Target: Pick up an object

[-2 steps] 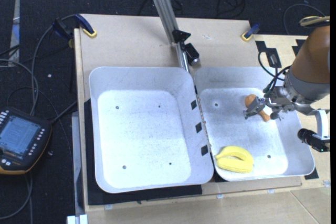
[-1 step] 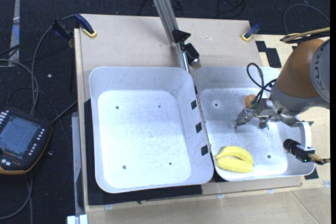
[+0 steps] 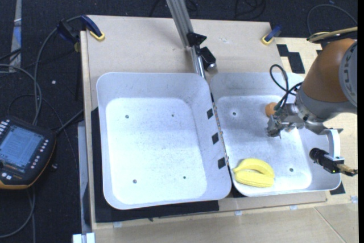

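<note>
2 white bins sit side by side on the bench; the arm point(image 3: 333, 79) comes in from the right w/ its gripper point(image 3: 275, 129) low over the right bin point(image 3: 244, 122). Finger state: can't tell from this angle, the tips are a dark blur against the bin floor. 2 candidate objs in that bin: a small orange ball point(image 3: 271, 108) just beside the gripper, up-view of the tips & partly hidden by the wrist housing, and a yellow banana point(image 3: 254, 172) lying flat near the bin's front wall, well apart from the gripper. Left bin point(image 3: 151, 139) has no objs I can make out. Nothing visibly held. Risks, as I judge them: the ball is round & sits off to the side of the tips, so closing here prob. nudges it away or grabs air; the ball could roll toward the bin wall. The loose black cable point(image 3: 281, 82) by the wrist may snag on a lift.
</note>
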Controlling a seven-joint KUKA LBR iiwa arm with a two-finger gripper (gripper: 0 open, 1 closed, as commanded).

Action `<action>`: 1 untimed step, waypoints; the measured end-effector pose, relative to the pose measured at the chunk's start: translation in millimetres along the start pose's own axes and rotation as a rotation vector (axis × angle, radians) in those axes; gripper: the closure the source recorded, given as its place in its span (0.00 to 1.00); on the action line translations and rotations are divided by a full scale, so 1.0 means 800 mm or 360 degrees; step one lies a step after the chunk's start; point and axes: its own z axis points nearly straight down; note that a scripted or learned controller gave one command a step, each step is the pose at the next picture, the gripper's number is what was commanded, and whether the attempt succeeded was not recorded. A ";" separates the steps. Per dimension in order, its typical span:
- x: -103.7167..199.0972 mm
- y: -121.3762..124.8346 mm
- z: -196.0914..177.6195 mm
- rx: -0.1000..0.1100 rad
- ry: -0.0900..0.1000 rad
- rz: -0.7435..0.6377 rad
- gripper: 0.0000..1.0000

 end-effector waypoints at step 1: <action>-0.007 -0.002 -0.054 -0.0006 -0.0002 0.0001 1.00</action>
